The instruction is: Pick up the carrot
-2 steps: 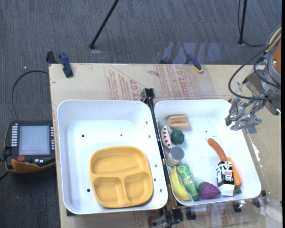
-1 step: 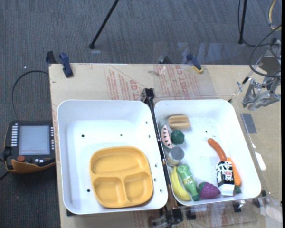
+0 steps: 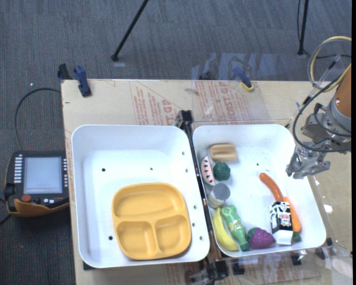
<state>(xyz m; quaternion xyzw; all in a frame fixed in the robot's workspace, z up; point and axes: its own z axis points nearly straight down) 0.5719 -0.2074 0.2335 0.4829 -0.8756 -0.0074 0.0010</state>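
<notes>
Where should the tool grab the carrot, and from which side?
Grip the carrot on its upper, free half, coming straight down with fingers across its width. It lies flat and slanted; its lower end presses against the milk carton, while the bin floor around the upper half is bare.

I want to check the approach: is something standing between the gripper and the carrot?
Nothing visible does. The gripper hangs over the right bin's right rim, and bare bin floor separates it from the carrot. The milk carton touches the carrot's lower part only.

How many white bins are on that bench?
2. The left bin holds a yellow divided plate; the right bin beside it holds the toy food, including the carrot.
</notes>
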